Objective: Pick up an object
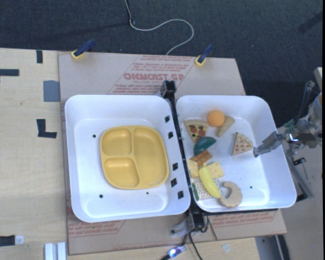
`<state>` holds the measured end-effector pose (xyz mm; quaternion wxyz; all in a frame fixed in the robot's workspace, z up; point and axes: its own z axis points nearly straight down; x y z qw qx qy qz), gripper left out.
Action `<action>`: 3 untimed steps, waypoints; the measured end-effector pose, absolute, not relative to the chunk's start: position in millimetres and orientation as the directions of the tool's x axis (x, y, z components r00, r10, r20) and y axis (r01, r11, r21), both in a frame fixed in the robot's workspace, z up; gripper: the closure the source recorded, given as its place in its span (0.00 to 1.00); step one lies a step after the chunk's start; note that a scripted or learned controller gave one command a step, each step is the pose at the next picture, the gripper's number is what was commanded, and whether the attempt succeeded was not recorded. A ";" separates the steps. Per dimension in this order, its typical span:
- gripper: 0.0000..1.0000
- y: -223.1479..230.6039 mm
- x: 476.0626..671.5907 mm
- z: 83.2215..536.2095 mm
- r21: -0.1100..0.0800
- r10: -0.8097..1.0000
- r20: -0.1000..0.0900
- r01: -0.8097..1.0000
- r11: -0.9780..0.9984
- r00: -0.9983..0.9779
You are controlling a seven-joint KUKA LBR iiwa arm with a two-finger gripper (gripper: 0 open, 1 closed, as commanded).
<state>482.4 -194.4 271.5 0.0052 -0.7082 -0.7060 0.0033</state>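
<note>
Hand (260,149) beside pizza wedge (241,144)

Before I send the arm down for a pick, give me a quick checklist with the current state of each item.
1. Claw over the right bin: ok, at its right wall.
2. Claw free of any object: ok, nothing seen at its tip.
3. Claw opening: cannot tell.
4. Nearest target: ok, the pizza slice lies just left of the tip, apart from the other pieces.
5. Crowding: not ok for the banana, which touches the cracker-like pieces and the bagel.
6. Left bin: ok, the yellow divided plate sits flat in it.
</note>
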 end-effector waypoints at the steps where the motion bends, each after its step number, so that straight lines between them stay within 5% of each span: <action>1: 0.00 -193.9 484.4 276.8 -0.002 1.000 0.000 1.000 0.001 -0.001; 3: 0.00 -192.6 490.3 175.9 -0.007 1.000 0.002 1.000 0.001 -0.001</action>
